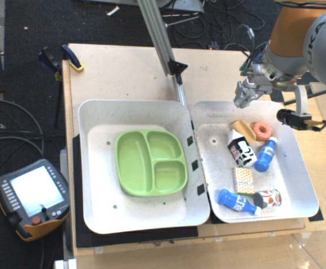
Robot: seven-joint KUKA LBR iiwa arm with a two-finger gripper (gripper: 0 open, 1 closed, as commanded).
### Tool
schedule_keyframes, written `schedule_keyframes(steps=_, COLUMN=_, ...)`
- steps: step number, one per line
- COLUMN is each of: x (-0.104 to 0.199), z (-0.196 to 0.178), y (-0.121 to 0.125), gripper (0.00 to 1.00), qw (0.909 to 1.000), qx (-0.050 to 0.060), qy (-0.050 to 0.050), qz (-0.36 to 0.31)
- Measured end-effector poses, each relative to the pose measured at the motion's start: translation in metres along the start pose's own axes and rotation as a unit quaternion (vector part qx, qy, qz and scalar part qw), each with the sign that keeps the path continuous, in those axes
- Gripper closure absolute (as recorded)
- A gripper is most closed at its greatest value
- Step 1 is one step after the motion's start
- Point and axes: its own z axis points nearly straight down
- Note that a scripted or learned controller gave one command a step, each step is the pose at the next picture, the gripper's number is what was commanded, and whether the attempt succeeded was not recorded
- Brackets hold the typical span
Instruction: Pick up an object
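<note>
With the tool [244, 97] hovering over the right bin's [303, 167] back edge, whether spread or together I cannot tell, it should drop squarely over the nearby pink ring [262, 130], clear of neighbours.

in the right white bin [297, 203] lie a pink ring doughnut [261, 130] touching a tan bread-like roll [243, 128], a black-and-white carton [240, 151], two blue plastic bottles [265, 154] [237, 201], a pale checkered wafer block [243, 180], and what may be a small red-printed can [267, 198] on its side.
</note>
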Motion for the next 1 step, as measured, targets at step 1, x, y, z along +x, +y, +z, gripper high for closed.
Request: schedule_keyframes(steps=1, x=0.0004, z=-0.0208, y=0.0012, gripper=1.0, qw=1.0, qx=0.001, qy=0.001, qz=-0.001)
